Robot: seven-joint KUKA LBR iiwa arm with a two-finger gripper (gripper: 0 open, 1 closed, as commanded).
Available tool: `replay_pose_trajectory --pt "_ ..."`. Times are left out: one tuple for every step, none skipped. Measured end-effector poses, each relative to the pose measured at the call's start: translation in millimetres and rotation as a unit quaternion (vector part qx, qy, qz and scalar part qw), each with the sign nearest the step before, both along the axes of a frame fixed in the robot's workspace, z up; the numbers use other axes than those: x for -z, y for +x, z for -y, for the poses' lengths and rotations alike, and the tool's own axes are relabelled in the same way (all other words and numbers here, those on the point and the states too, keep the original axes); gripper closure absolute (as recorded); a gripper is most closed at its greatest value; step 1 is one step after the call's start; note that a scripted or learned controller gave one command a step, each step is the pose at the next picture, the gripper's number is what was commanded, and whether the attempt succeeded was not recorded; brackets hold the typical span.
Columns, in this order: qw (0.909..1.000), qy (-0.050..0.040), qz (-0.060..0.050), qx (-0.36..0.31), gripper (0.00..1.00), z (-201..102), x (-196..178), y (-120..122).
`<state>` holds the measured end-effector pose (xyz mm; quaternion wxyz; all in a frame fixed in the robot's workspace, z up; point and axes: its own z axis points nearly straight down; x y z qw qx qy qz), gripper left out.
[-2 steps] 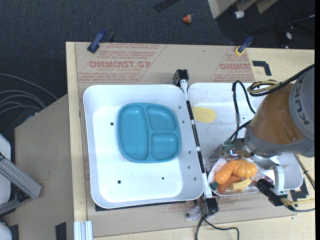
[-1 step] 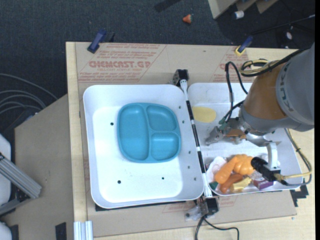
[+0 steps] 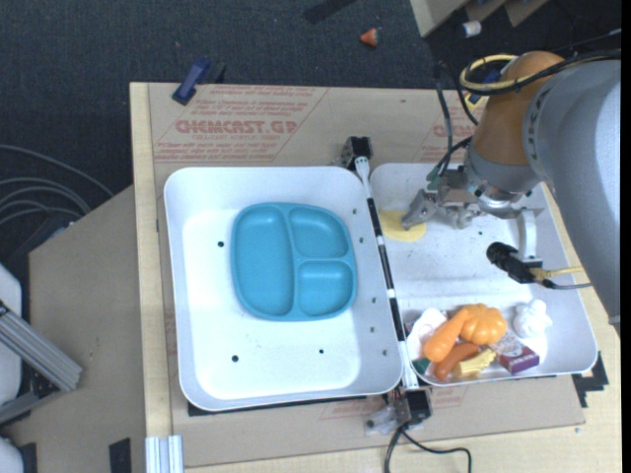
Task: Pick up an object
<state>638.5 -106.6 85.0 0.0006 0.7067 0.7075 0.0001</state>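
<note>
Two white bins side by side on a cardboard-topped bench (image 3: 246,126); left bin (image 3: 187,264) holds one blue divided plate (image 3: 293,261), lying flat near its middle, three compartments, nothing in them; right bin (image 3: 444,274) has the arm (image 3: 508,116) reaching in from the right, orange band above the wrist; gripper (image 3: 424,212) is low in the far left part of the right bin, just beside the wall between the bins; whether it is released or clenched cannot be told from this angle; a pale yellow piece (image 3: 398,228) lies flat on the bin floor right at the gripper's tip, touching or partly under it (contact not clear), and close against the dividing wall; nothing is seen grasped; the other objects sit bunched along the near edge of the right bin, well apart from the gripper: an orange carrot (image 3: 442,336) lying at a slant, a lumpy orange-yellow item (image 3: 478,323) touching it on the right, a small yellow block (image 3: 475,363) under those, a maroon block (image 3: 520,361) just beside it, a white item (image 3: 532,315) at the right end of the pile; the middle of the right bin floor is bare; off the bench, on the dark floor, a small blue object (image 3: 192,80) by the bench's far left corner, a tiny orange bit (image 3: 369,36) farther back, and grey cables (image 3: 39,180) at the left.
</note>
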Motion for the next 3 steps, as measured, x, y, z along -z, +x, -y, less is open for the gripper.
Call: replay_pose_trajectory --pt "1.0 0.0007 -0.002 0.0 0.0 -8 1 -59" --pt "1.0 0.0002 0.0 0.0 0.0 -10 0 -23" --pt "1.0 0.0008 -0.002 0.001 0.0 -9 1 -79"
